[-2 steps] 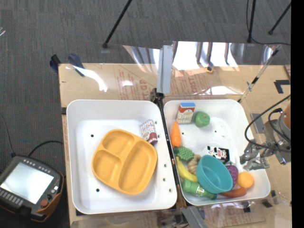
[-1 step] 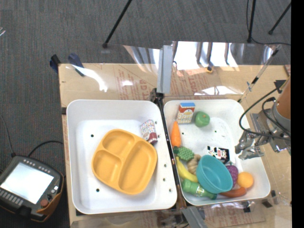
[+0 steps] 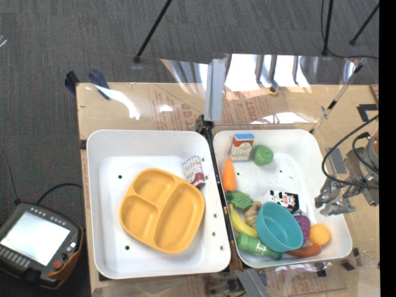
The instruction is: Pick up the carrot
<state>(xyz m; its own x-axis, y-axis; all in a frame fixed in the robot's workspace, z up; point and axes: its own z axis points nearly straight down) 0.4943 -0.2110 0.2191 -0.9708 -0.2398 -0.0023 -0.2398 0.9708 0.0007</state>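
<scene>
Left bin (image 3: 99,159): yellow divided plate (image 3: 162,210). Right bin (image 3: 309,142): carrot (image 3: 229,175) lies along left wall, just beside corn (image 3: 240,198). Gripper (image 3: 333,202) at right rim, well apart from carrot; finger state cannot tell. Risk: wall crowding may block finger entry, causing slip.

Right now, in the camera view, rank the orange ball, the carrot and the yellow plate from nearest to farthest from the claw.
From the claw at the right bin's right edge:
1. Orange ball, right bin's near right corner.
2. Carrot, along the right bin's left wall.
3. Yellow plate, in the left bin.
</scene>
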